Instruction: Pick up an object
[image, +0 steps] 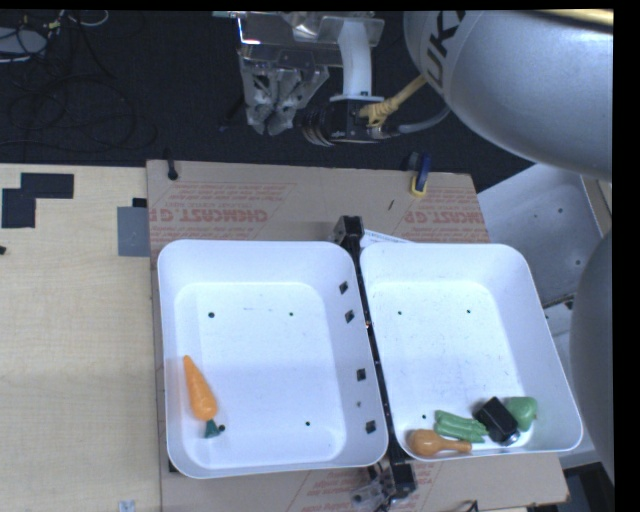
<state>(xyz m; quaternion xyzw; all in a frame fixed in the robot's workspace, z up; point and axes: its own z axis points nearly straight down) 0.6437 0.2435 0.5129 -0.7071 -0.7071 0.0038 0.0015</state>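
The carrot (199, 388) lies alone in the left bin (250, 262), at its near-left corner, long axis running front to back; the gripper (277, 105) hangs raised beyond the bins' far edge, well apart; whether it is parted I cannot tell.

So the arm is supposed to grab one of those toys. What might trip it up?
1. In the right bin, the black block, the green pieces and the orange pear-shaped toy crowd one corner, so fingers may nudge a neighbour or the wall.
2. The carrot in the left bin lies close to a wall.
3. The gripper hangs high, far from everything.
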